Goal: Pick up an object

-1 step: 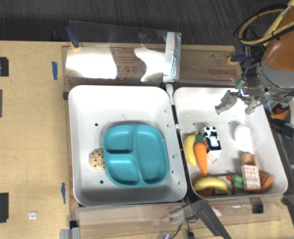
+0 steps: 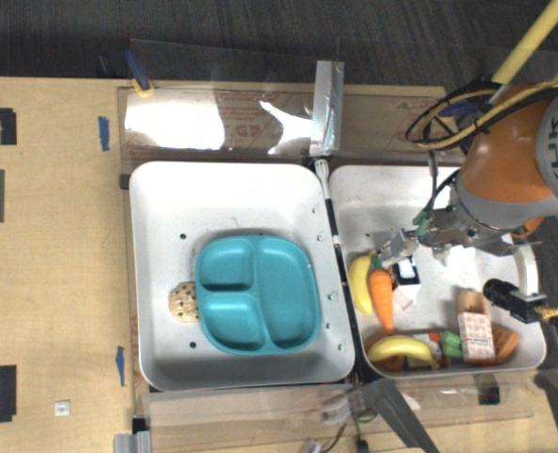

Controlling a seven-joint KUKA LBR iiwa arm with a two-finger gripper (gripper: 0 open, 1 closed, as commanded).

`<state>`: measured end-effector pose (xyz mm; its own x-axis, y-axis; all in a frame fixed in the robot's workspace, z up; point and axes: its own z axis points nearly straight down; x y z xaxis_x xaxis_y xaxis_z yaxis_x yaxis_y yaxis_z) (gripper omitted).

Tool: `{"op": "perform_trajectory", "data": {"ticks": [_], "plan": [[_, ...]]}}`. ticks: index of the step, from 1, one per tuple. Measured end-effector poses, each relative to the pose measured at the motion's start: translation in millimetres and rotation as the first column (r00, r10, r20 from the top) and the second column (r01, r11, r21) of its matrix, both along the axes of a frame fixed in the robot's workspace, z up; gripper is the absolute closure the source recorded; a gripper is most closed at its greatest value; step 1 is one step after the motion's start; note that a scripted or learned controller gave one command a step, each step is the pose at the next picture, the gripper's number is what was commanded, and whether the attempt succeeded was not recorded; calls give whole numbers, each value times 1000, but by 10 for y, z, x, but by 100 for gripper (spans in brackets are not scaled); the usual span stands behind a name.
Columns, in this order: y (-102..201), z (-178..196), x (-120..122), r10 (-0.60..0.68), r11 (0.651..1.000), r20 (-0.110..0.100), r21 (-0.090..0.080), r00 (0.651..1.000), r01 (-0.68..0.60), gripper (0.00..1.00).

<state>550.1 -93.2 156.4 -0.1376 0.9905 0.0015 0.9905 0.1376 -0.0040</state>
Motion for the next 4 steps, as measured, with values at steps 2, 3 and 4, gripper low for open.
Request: {"op": "perform_trajectory", "data": {"ticks": [2,3,4], "plan": [[-169,-694,343,-70,998,10,-1,998,70,0],[-169,-580,357,-70,998,15,-1,997,70,100],[534,306,765,-179,984,8,1,984,179,100]]}}
